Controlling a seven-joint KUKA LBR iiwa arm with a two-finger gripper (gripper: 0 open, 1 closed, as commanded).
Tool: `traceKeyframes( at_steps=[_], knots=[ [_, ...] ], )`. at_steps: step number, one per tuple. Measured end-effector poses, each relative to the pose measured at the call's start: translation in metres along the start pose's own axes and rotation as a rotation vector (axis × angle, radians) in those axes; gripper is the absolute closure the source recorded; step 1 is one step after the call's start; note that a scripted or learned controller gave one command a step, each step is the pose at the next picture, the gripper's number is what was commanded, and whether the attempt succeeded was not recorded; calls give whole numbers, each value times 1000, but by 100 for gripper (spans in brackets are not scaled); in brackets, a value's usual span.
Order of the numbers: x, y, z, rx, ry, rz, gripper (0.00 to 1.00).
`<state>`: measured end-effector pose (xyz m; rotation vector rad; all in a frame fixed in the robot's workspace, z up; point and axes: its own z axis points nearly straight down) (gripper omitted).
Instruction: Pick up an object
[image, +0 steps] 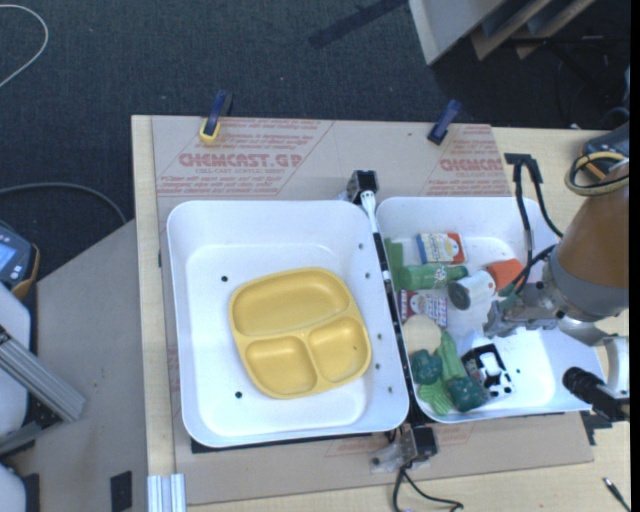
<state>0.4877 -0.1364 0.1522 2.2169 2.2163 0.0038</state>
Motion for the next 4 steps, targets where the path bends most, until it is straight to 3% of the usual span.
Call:
traceKeyframes(
  at_steps=[1,2,4],
  knots=[
    [2,8,-62,-2,1,-2,100],
    [2,9,-73,2,1,-1,100],
    [106,11,-80,8,6,-6,100]
  ],
)
